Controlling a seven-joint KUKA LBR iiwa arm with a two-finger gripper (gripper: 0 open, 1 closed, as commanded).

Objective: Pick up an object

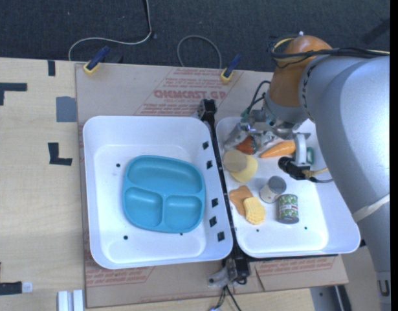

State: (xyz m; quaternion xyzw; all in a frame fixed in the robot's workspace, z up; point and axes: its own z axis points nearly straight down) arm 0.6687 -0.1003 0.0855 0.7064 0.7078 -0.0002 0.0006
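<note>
My gripper (pixel 249 133) reaches down into the far left part of the right bin (pixel 315 238). Right under it lies a small red item (pixel 245 145), partly hidden by the metal parts. An orange carrot (pixel 277 149) lies just to its right. A pale yellow round piece (pixel 241 165) sits in front of it, by the bin's left wall. Closer to the front lie an orange slice (pixel 238 196), a yellow ridged piece (pixel 254 210), a small grey cylinder (pixel 274 187) and a green can (pixel 287 208).
The left bin (pixel 98 173) holds a blue divided plate (pixel 164 194). A black divider rail (pixel 215 173) runs between the bins. The big grey arm (pixel 354 122) covers the right side. Cables and two clamps (pixel 95 60) lie behind the bins.
</note>
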